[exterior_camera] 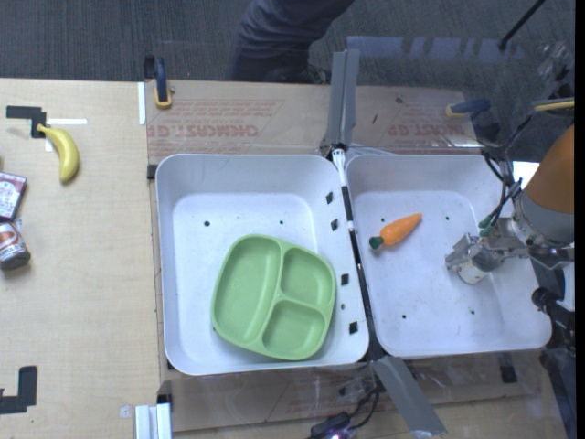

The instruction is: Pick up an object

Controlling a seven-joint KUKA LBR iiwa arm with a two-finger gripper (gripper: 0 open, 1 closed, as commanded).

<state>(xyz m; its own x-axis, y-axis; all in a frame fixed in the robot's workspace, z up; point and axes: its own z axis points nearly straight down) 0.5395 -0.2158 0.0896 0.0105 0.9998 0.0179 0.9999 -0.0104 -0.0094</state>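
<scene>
Carrot lies in the right bin, toward its left wall, nothing around it. Gripper sits low in the same bin, well right of the carrot; its state is too blurred to tell. A green divided plate fills the left bin. On the table, a banana and cans cut off at the edge.

You're looking at a robotics lab bench, not a home: two white bins sit clamped side by side on cardboard sheeting, a grey robot arm trails loose cables, toy food such as a plastic banana lies on the plywood table, and grey carpet lies beyond.
</scene>
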